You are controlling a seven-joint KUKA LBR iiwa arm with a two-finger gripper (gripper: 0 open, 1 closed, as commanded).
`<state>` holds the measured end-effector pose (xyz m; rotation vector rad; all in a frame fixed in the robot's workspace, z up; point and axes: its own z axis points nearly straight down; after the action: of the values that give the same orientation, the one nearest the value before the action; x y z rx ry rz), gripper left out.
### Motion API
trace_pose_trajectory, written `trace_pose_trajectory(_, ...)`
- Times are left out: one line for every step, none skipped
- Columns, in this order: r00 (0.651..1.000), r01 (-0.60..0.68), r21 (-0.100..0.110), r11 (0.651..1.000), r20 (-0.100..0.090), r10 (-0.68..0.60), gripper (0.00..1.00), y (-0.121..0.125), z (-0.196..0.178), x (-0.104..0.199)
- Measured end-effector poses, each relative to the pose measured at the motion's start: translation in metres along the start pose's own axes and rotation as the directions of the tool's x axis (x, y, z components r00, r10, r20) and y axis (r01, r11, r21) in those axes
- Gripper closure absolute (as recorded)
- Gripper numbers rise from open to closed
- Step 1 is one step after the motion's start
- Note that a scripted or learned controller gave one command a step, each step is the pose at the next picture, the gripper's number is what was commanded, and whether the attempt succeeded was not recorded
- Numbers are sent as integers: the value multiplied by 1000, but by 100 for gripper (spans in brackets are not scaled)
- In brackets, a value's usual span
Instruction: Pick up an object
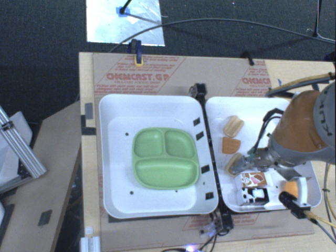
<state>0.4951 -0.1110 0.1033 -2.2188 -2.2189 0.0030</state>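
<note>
So, the overhead camera view: two white bins sit side by side on the bench (85,93), on top of a cardboard sheet (157,70) with red lettering. The left bin (113,140) has a green divided plate (166,158) sitting pretty much dead centre. All the small stuff is in the right bin (262,106). Taking that bin as the clock face, there's a tan roll (233,125) at about 10 o'clock and an orange-brown wedge (231,145) just below it at 9. A pale tan chunk (234,164) lies at roughly 8, close to the bin's left wall. Near 6 o'clock a printed card (254,180) lies flat, with a black-and-white piece (255,195) just below it by the front wall. The arm (302,127) comes in from 3 o'clock, its orange band over the right side of the bin. The hand (248,163) is down low right up against the 3 o'clock side of the pale tan chunk. Honestly I can't tell whether the hand is clenched or released, or whether it's actually got the chunk, since that whole bit is a blur of metal. Off at 12 o'clock, past the bench, a shiny foil sheet (125,13) lies on the dark floor, and a blue clamp (136,50) bites the cardboard's far edge.
</note>
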Motion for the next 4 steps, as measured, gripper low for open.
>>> trace_pose_trajectory(1000, 0, -6, 1000, 1, 0, 100, 2, -13, 0)
trace_pose_trajectory(1000, 4, -12, 1000, 3, -4, 100, 4, -77, 2)
trace_pose_trajectory(1000, 4, -9, 1000, 2, -4, 100, 5, -109, 2)
trace_pose_trajectory(1000, 9, -6, 1000, 0, -9, 100, 31, -101, 48)
